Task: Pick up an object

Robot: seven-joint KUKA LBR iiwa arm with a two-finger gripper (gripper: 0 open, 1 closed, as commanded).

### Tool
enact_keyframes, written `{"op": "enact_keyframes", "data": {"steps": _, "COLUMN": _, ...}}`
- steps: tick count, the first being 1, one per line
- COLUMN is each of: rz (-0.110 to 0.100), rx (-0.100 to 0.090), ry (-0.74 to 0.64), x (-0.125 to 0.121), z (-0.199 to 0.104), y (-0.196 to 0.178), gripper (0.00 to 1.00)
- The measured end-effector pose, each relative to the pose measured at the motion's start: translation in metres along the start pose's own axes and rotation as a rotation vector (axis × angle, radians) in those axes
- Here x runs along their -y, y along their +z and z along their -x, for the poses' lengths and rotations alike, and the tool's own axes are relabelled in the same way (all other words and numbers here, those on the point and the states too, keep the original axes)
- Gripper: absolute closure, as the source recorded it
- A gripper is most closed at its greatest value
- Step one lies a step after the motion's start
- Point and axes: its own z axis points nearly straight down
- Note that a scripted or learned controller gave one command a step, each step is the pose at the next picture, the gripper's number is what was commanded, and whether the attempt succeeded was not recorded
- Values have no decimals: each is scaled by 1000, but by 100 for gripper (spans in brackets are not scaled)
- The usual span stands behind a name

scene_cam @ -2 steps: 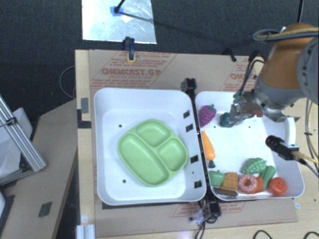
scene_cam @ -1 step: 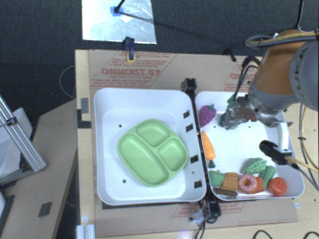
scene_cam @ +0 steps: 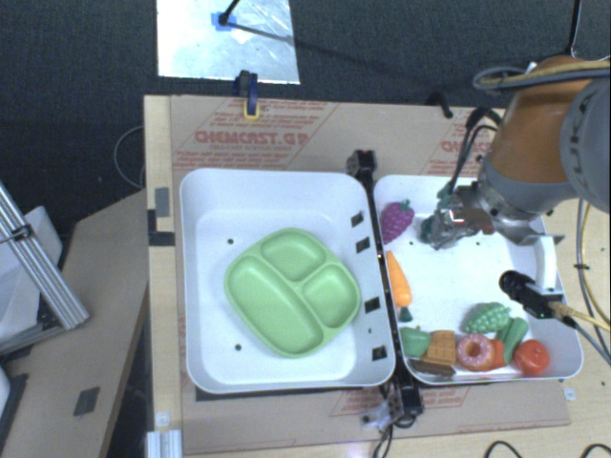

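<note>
My gripper point(scene_cam: 439, 231) hangs over the upper part of the right bin point(scene_cam: 563, 351), just right of a purple bunch of grapes point(scene_cam: 397, 218). An orange carrot point(scene_cam: 399, 278) lies along the bin's left wall below the grapes. Along the front edge sit a green pepper point(scene_cam: 413, 340), a slice of toast point(scene_cam: 441, 350), a pink donut point(scene_cam: 474, 352) and a red tomato point(scene_cam: 532, 355). A green bunch of grapes point(scene_cam: 486, 318) and a green cucumber point(scene_cam: 515, 333) lie just behind them. Nothing shows between the gripper and the bin floor.
The left bin point(scene_cam: 205, 256) holds a green divided plate point(scene_cam: 291, 292). A black divider point(scene_cam: 374, 256) with clips runs between the bins. The grey and orange arm point(scene_cam: 544, 151) comes in from the upper right, above the right bin's far corner.
</note>
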Motion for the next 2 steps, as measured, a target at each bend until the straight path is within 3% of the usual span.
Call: {"op": "enact_keyframes", "data": {"steps": 2, "rz": 0, "rx": 1, "ry": 5, "x": -4, "z": 7, "y": 11, "gripper": 100}}
